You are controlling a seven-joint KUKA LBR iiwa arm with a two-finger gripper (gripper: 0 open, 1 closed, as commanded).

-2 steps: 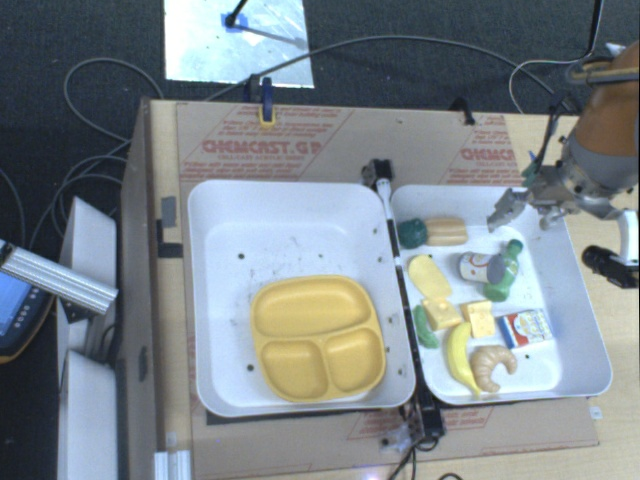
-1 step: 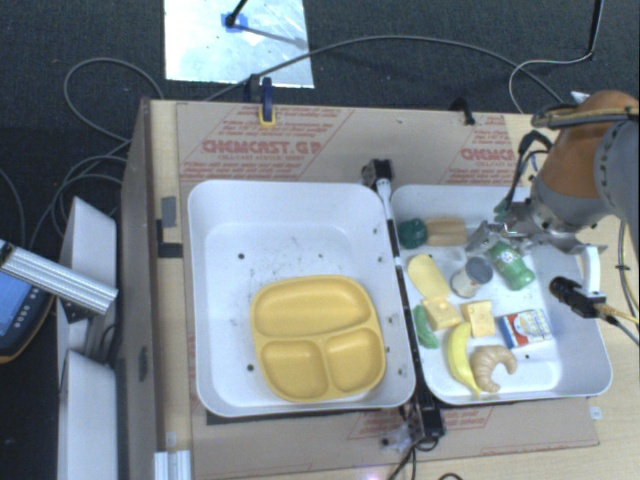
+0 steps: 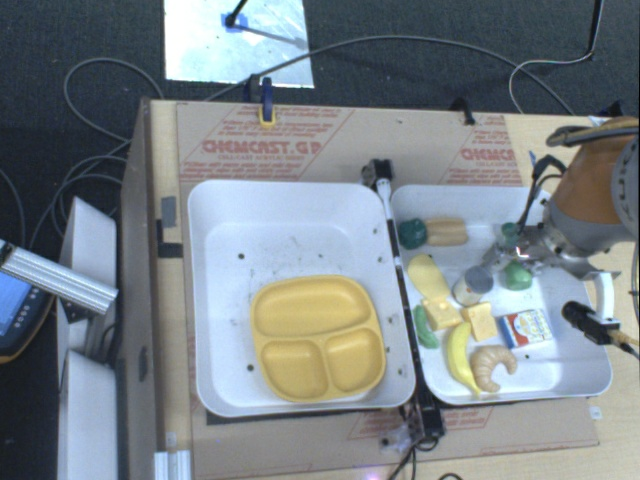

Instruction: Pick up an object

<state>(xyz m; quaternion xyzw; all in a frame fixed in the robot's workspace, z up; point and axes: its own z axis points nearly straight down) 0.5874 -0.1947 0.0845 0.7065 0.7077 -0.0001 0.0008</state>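
Two shallow white bins are carried side by side on the bench, and the near half of the left bin [image 3: 215, 268] is taken up by a yellow three-compartment tray [image 3: 318, 336]. At the near edge of the right bin [image 3: 580, 373], a tan croissant [image 3: 492, 364] is seen touching a yellow banana [image 3: 458, 356], with a small red, white and blue carton [image 3: 526, 328] just beside them toward the right edge. Farther in, a yellow cheese wedge [image 3: 481, 320] and a pale yellow block [image 3: 429, 278] are set near the bin's left edge. The grey arm [image 3: 590, 203] with its orange band is reached in over the right edge, its wrist angled down toward the bin's middle. The gripper [image 3: 512, 254] is lowered just above a green round object [image 3: 517, 276]; whether anything is grasped cannot be told. At the far left corner, a green-tipped tan piece [image 3: 434, 232] is laid.
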